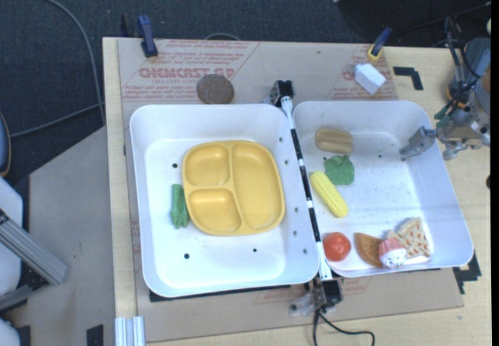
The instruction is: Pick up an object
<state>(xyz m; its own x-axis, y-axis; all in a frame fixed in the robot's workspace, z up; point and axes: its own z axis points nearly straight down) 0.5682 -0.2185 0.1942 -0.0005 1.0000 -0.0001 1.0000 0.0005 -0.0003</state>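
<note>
My gripper [425, 143] sits at the right rim of the right bin [448, 181], low over its upper right corner, with the arm coming in from the right edge of the view. A grey finger points left and down toward the bin floor. I cannot tell whether it is spread or pressed together from this angle, and nothing shows between its tips.

The nearest objects lie to the left of it, apart from it. A tan bread roll [334, 139] rests near the bin's upper left, and just below it a green leafy piece [340, 171] touches the top end of a yellow corn cob [329, 193], which lies at a slant beside the divider between the bins.

Along the bin's near wall sit a red tomato [337, 246], a brown croissant-like piece [369, 248] and a pizza slice [412, 240], with a small white and pink item [393, 258] against the slice.

The left bin [156, 243] holds a yellow divided plate [232, 186] with three compartments, and a green pea pod [179, 206] lies just beside its left edge.

On the bench behind the bins are a brown round disc [214, 90] and a small white block [369, 77].
</note>
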